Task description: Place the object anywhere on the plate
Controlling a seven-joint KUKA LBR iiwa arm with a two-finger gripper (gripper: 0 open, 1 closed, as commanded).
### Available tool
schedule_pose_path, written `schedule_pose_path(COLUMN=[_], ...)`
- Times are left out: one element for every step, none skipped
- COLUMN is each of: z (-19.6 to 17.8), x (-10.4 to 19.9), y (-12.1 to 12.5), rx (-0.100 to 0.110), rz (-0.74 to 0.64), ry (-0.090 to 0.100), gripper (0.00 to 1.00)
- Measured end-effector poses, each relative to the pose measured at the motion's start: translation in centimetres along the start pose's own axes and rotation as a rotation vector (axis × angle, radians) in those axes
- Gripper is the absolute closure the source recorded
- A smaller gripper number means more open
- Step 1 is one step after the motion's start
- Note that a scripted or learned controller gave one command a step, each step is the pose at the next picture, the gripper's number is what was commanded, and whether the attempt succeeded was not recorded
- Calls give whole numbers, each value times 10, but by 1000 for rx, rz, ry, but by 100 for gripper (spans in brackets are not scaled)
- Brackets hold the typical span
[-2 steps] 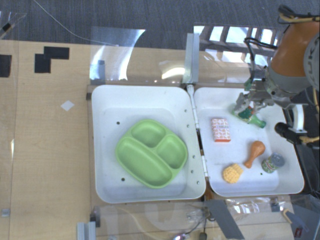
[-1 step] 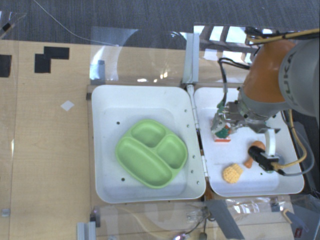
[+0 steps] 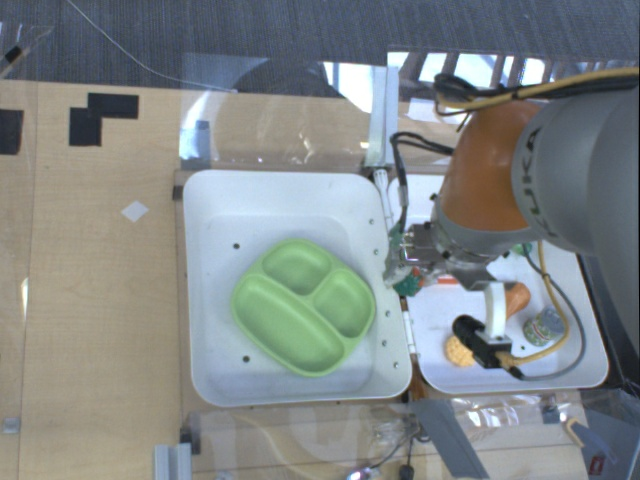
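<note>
The grey arm [image 3: 570, 158] leans over the right bin [image 3: 575, 376], gripper [image 3: 408, 265] state impossible to tell, the green plate [image 3: 300, 308] just left of it in view. The likely object, an orange piece [image 3: 517, 296] right of the gripper, looks light and rigid, best pinched midway.

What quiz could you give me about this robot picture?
1. True or false: the green plate lies in the left bin.
2. How many sections does the plate have?
3. Pick one. The arm reaches over: A) the plate, B) the right bin, C) the wooden bench beside the bins.

Key: 1 true. 2 three. 3 B.
</note>
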State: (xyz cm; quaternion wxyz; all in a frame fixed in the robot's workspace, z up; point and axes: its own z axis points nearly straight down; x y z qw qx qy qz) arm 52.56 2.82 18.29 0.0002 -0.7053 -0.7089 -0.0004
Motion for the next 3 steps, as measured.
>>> schedule_pose_path(z=[0, -9, -9], x=[0, 1, 1], y=[0, 2, 2], rx=[0, -1, -1], rz=[1, -2, -2], ry=[0, 1, 1], gripper=[0, 100, 0])
